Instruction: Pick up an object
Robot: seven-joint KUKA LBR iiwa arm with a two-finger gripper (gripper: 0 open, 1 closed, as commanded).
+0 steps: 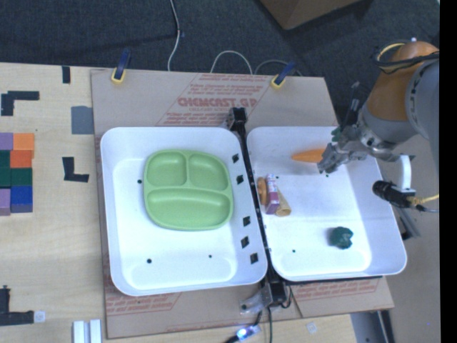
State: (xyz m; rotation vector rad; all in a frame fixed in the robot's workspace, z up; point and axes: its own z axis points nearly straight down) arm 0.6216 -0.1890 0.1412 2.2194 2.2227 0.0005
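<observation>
In the right bin [371, 263] an orange carrot-shaped piece [307, 156] lies near the far side. My gripper [329, 164] hangs low over the bin at that piece's right end, close to it or touching it. A small cluster of tan, orange and pink items [272, 196] rests by the bin's left wall. A dark green rounded object [340, 237] sits toward the near right.
The left bin [121, 263] holds a light green divided plate [188, 189]. A black clip-lined divider [247, 199] separates the two bins. Coloured blocks [17, 171] stand on the bench at far left. The arm [400, 98] comes in from the right.
</observation>
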